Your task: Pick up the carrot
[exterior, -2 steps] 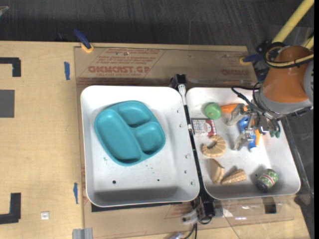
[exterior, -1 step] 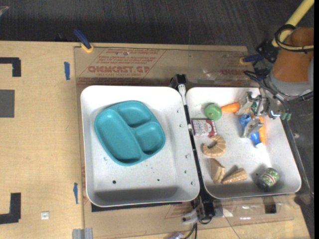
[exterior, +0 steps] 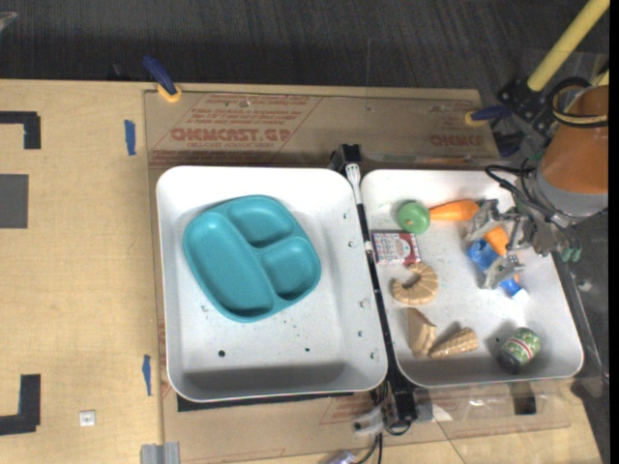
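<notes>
The carrot (exterior: 454, 211) lay in the right bin (exterior: 571, 341), near its far edge, pointing along that edge, with its thin end just beside a green ball (exterior: 413, 216). The gripper (exterior: 498, 249) hung over the right side of the same bin, near the carrot's thick end but apart from it. Its metal fingers were mixed up with blue and orange pieces beneath them, so I cannot tell how the gripper stood.

Toward the bin's middle sat a small packet (exterior: 396, 248) with red and white print too small to read, and nearer the front edge a ring-shaped pastry (exterior: 415, 285) and two cone-shaped pastries (exterior: 440, 338). A small can (exterior: 519, 347) with a green label, unreadable, rested in the front right corner.

The left bin (exterior: 189, 356) held a teal divided plate (exterior: 251, 255) with three compartments.

On the worktop, a cardboard sheet (exterior: 319, 129) under the bins' far edge bore red lettering that seemed to read "CHEMCAST", the rest blurred.
</notes>
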